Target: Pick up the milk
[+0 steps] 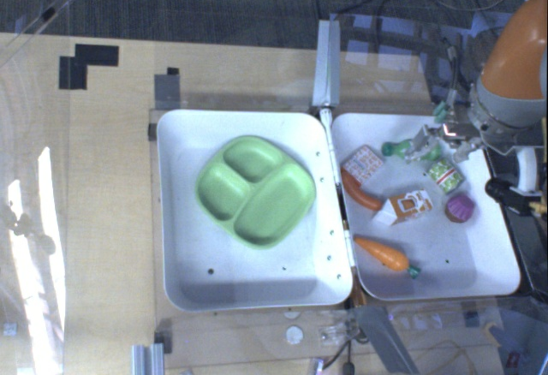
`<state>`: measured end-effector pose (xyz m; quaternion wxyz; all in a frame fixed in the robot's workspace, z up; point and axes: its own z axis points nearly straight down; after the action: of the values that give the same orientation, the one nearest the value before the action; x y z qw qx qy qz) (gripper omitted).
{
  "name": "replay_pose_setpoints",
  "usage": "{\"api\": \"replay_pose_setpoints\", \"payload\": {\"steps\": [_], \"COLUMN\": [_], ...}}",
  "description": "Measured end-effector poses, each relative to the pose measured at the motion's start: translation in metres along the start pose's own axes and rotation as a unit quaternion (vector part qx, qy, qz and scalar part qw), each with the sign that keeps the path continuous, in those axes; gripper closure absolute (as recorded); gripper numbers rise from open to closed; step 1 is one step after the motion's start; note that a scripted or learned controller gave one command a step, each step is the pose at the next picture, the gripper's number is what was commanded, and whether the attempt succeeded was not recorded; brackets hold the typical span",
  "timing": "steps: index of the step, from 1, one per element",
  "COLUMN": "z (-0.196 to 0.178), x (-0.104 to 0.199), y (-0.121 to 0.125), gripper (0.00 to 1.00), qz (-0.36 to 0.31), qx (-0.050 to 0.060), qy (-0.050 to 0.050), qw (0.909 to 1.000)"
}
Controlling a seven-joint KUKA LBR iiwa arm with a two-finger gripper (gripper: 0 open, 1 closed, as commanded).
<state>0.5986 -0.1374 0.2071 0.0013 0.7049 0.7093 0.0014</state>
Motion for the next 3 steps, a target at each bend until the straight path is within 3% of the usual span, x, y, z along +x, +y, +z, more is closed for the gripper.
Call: {"api": "replay_pose_setpoints", "payload": {"steps": [1,2,3], "z": [0.12,0.106,0.043], "x": [-0.053,-0.051,-0.044], "y": [0.072,0.075,0.046], "gripper": [0.0,1.0,1.0], "qz": [0.042,0.038,0.097], "qx": [-0.002,-0.006,-0.001], "qy": [-0.001,-0.003,-0.001], "qw": [0.9991,0.9993,0.9953]}}
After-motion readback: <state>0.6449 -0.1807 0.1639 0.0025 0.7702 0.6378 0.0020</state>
